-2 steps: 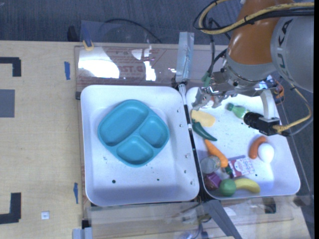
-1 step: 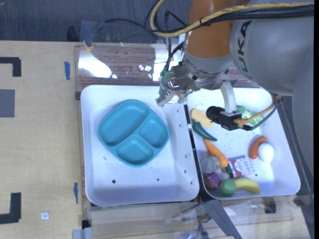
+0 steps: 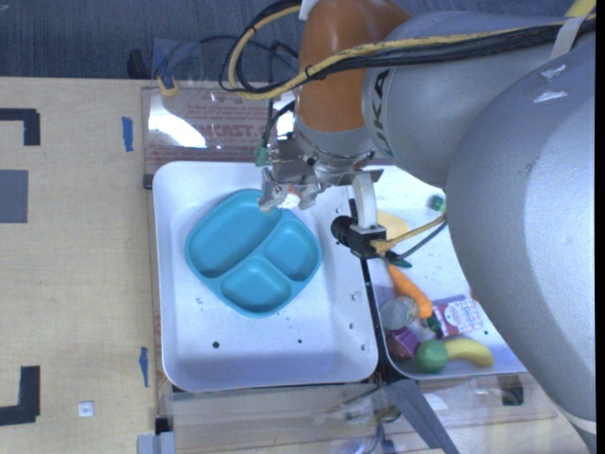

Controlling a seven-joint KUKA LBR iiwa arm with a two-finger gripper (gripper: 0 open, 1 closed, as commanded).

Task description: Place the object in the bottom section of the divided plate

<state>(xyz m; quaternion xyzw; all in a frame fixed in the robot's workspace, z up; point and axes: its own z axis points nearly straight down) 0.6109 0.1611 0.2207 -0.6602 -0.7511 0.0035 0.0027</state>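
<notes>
Over the upper edge of the blue divided plate (image 3: 253,252), at the gripper's (image 3: 282,195) tip, I see a small pale object with an orange fleck (image 3: 290,198); it looks pinched between the fingers, though the wrist hides so much of them that I cannot tell for sure how they are set. That object hangs above the plate's top rim, well apart from the bottom section nearest me. The plate lies tilted in the left white bin (image 3: 189,348), its three sections bare. From my seat the grey arm (image 3: 492,112) with its orange band (image 3: 342,55) comes in from the right. In the right bin (image 3: 416,197) lie a carrot (image 3: 412,288), a banana (image 3: 467,351), a green round fruit (image 3: 433,356), a purple piece (image 3: 403,343) and a pink packet (image 3: 460,315), bunched near its lower end.
</notes>
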